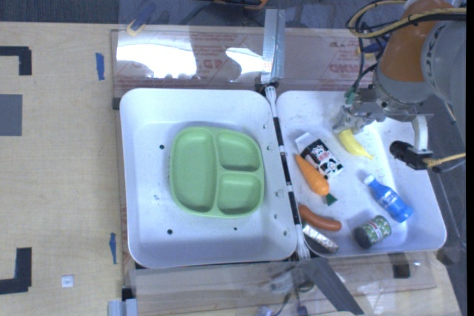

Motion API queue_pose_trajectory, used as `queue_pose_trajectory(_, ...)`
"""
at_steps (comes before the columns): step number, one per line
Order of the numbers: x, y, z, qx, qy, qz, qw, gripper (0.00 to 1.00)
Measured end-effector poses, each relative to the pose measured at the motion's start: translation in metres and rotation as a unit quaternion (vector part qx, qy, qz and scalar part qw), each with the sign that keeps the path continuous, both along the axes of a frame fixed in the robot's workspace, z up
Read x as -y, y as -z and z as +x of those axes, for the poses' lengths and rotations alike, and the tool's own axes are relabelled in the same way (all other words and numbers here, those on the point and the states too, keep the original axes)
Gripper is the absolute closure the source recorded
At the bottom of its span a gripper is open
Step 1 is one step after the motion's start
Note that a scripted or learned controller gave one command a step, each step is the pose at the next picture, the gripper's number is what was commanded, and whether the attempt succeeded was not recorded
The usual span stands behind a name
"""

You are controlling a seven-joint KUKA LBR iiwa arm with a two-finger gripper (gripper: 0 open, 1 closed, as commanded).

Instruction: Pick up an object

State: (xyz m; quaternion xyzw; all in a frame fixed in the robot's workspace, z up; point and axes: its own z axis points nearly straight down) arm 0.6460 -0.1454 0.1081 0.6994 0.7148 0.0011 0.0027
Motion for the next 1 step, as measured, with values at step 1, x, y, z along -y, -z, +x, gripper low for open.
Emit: queue_pose_trajectory(1,-0.0275,-0.1136,-0.0446,-0.002,-0.015,0.0010,0.9999,1.00)
